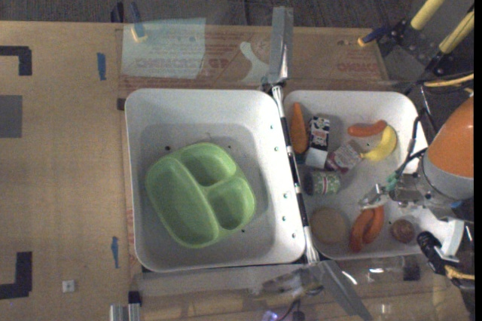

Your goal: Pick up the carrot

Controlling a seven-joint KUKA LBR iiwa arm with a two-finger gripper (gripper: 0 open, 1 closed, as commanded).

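Camera view: 2 white bins were recorded side by side. The carrot [299, 127] was noted against the left wall of the right bin [407, 102], toward its far corner. The gripper [385, 195] was seen over that bin's right side, near a hot dog [367, 227]; finger state could not be told. A green divided plate [199, 194] was logged in the left bin [143, 116].

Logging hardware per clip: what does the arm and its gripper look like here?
At the right edge, the arm shows a rounded orange band above a grey wrist section. Below it sits a metallic silver gripper, with thin dark cables looping beside the wrist and a black fitting lower down.
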